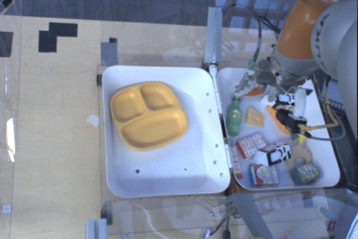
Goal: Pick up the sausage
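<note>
Arm low over the right bin's far end; sausage not surely ID'd.

Can't tell jaw state: the gripper (272, 85) is buried under wrist hardware and cables, tips not visible; nothing seen held. Just beside it, toward the bin's upper part, a small reddish-orange bit (255, 90) may be the sausage, but it's too hidden to say; an orange strip (274, 116) lies near, under the wrist. Outward: green bottle (234, 115) by the left wall of the right bin (334, 172); yellow wedge (254, 117); red-white cartons (251, 145); cow-print carton (278, 153); round tin (305, 173). Left bin (168, 182) holds a yellow divided tray (147, 115). Risks, as I judge: clutter is tight, so a closing grip could nip a neighbour instead; wrong orange item picked; cables snagging cartons; small round target rolling off the tips.
</note>
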`<state>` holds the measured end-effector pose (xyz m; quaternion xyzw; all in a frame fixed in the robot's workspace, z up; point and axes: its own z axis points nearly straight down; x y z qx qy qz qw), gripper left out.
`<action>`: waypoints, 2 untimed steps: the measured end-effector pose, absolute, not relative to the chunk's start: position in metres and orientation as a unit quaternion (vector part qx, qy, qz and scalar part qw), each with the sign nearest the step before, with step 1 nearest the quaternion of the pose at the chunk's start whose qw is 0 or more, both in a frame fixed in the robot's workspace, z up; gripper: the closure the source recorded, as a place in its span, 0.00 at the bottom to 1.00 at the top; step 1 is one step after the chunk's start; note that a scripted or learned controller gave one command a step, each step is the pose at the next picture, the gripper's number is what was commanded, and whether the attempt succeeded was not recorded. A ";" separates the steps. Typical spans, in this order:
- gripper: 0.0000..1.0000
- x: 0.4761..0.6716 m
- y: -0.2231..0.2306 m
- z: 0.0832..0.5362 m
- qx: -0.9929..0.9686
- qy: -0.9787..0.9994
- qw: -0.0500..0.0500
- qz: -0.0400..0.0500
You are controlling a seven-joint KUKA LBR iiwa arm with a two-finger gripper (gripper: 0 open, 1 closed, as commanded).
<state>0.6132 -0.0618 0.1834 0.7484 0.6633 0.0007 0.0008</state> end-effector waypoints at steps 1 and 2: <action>0.00 0.637 -0.053 0.262 0.757 0.654 0.001 0.001; 0.00 0.666 -0.088 0.101 0.713 0.701 -0.001 -0.001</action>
